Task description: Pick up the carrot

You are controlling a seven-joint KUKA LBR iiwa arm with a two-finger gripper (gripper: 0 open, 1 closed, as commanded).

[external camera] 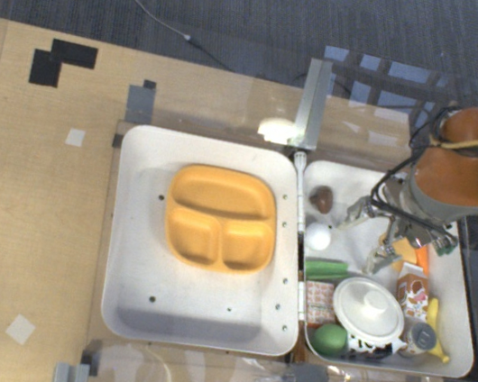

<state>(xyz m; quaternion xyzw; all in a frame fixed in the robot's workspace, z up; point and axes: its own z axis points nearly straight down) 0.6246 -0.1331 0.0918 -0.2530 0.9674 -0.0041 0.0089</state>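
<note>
The desk carries two white bins side by side. The left bin holds a yellow tray with three compartments, well apart from the work area. The right bin is crowded: a brown item and a white ball near its left wall, a cucumber below them, a white lidded bowl, a lime and a banana at the right side.

The carrot lies in the upper right of the right bin, partly hidden under the wrist, just beside a brown packet. The gripper hangs close to the carrot's left. Whether the fingers are open or closed cannot be told, and no item is visible between them.

Probable faults:
- The fingers may close left of the carrot and grip nothing.
- The packet touching the carrot may be caught instead, or be dragged along.
- The carrot may roll against the bin wall on contact.
</note>
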